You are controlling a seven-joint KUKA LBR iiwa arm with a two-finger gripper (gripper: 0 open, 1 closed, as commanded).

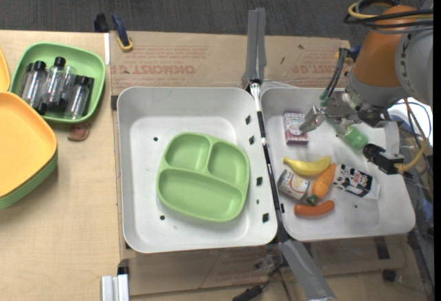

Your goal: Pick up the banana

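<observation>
Right bin (pixel 396 217) — banana (pixel 308 167) below claw (pixel 324 116)

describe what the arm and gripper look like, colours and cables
The arm is grey with a broad orange band above the wrist. A yellow and black cable loop sits on top of it, and thin wires trail down its side. The gripper is a small metallic grey assembly with slim fingers.
</observation>
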